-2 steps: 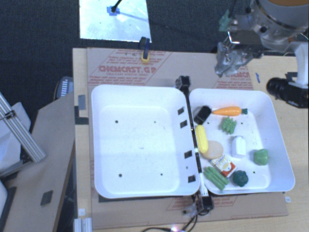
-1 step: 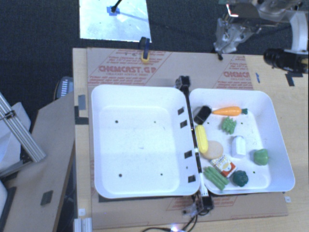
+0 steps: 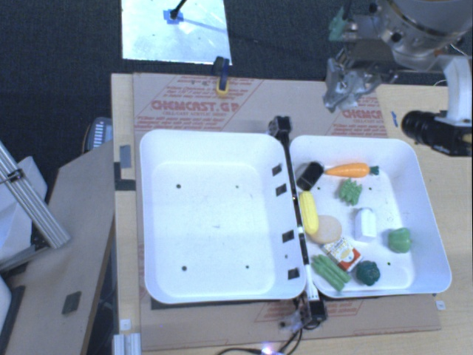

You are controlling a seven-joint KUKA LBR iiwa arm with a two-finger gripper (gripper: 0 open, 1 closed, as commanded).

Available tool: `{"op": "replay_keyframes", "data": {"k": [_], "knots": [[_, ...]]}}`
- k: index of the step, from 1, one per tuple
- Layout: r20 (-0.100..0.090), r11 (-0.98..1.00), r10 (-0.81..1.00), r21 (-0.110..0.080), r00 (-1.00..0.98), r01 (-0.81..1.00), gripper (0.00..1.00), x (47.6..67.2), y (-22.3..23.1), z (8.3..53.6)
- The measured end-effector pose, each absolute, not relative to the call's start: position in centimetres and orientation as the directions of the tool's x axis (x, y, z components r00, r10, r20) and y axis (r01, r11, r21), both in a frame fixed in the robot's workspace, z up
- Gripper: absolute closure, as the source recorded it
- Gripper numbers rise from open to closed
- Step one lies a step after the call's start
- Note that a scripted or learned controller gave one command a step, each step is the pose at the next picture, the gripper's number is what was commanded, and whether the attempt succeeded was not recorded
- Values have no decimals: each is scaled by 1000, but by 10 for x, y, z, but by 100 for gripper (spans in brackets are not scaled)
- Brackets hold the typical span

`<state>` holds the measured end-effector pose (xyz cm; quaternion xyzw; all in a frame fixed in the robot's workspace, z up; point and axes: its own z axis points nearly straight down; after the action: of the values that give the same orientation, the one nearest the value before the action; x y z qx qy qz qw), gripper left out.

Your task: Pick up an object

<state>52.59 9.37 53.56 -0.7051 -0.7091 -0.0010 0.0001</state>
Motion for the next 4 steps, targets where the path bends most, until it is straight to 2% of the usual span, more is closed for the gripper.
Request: {"op": "replay_keyframes", "data": {"k": [1,2,3,4], "knots": [[1,8,1000,1,-8,1000,100,485,136,535],[0,-1,1000,2,1,1000,100,524,118,535],[1,8,1000,1,-8,1000,100,485,158,531],[1,0,1000,4,0,1000,100,528,153,535]]}}
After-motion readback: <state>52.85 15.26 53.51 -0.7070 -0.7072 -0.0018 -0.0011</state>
